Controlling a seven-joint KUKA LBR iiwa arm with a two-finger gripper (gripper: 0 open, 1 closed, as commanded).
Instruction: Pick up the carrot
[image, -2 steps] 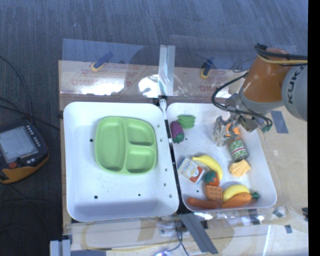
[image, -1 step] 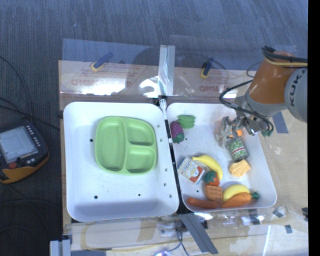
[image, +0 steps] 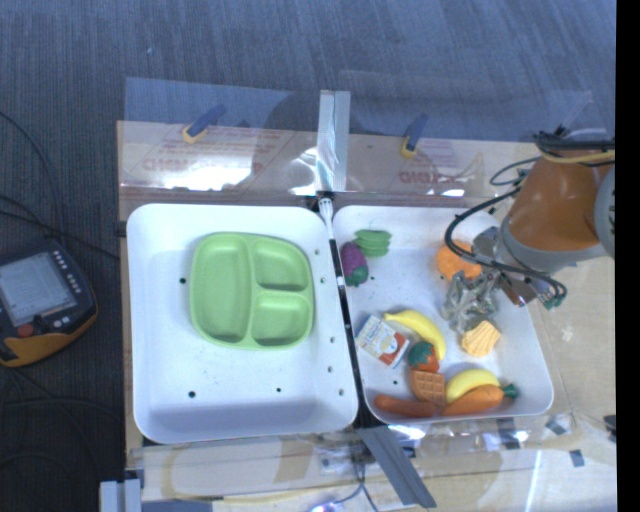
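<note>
Orange carrot (image: 472, 400) lies under a banana (image: 472, 381) — tool (image: 466, 305) nearby, grip state unclear.

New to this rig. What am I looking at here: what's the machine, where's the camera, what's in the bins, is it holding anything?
One camera, fixed above the bench, looks down at a slant on two shallow white bins side by side. The robot arm, grey with an orange band, reaches in from the right; its gripper hangs over the right bin.

The left bin holds a green divided plate. The right bin holds toy food: the carrot, which is the thing to pick up, lies near the front edge beside a banana and a waffle. Another banana, a small carton, a purple eggplant and a green piece lie further back.

I can't tell whether the gripper is open. The carrot lies in the bin, apart from the gripper.
</note>
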